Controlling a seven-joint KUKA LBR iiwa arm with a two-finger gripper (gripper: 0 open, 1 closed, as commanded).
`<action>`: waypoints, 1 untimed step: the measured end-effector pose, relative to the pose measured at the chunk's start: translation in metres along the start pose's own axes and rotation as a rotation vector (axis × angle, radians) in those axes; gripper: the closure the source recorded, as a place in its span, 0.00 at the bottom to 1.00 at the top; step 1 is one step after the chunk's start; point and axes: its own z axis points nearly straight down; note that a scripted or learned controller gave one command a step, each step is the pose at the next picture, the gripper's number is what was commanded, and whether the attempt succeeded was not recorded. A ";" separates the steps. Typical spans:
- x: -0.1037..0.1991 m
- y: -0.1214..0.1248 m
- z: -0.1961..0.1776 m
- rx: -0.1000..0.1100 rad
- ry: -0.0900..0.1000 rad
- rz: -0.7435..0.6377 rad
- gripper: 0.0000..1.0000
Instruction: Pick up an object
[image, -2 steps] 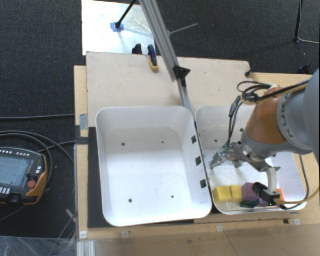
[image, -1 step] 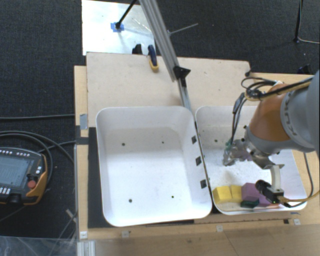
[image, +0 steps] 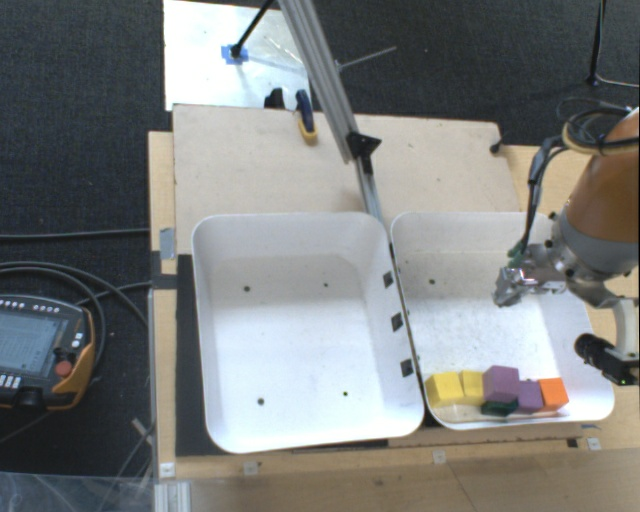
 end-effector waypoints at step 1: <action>0.001 -0.001 0.004 0.007 0.001 -0.001 0.00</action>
